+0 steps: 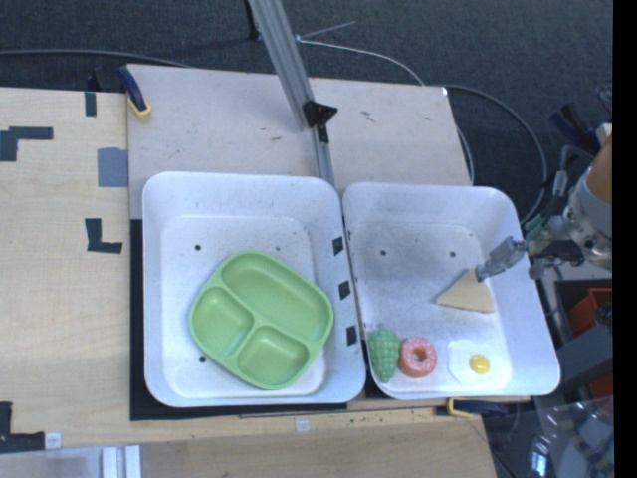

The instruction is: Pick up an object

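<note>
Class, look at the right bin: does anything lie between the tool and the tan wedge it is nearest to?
Nothing visible does. The tool sits right at the upper edge of the tan wedge in the right bin. The doughnut, green toy and fried egg lie lower down, off that path.

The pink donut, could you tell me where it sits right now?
The pink donut lies along the near edge of the right bin, between the green toy and the fried egg.

A tan wedge-shaped piece lies flat in the right bin, near its right wall. Along that bin's front edge sit a green bumpy toy, a pink ringed doughnut touching it, and a white fried egg with yellow yolk.
</note>
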